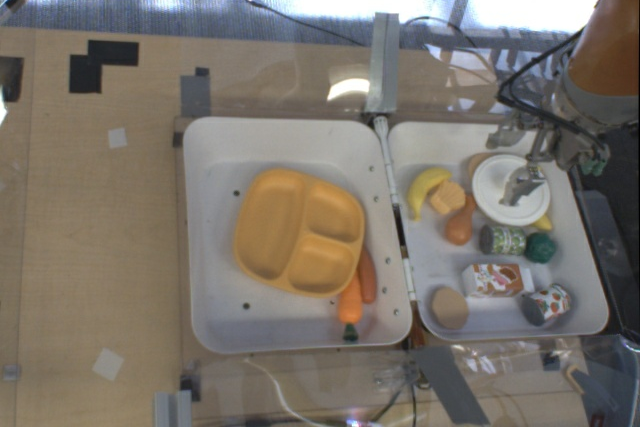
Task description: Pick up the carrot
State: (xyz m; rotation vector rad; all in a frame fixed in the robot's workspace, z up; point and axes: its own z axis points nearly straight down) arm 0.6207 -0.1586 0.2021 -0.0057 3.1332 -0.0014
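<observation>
The small orange plastic carrot lies in the left white bin, just beside the yellow divided tray and a reddish sausage. The gripper hovers over the right bin — whether its fingers are parted, I cannot tell. Best approach: cross over, descend astride the carrot's width — clear of the tray's rim.

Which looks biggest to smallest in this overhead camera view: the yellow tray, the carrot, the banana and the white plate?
1. yellow tray, clearly largest.
2. white plate.
3. carrot and banana: these look about alike in size, so I won't rank them.
</observation>
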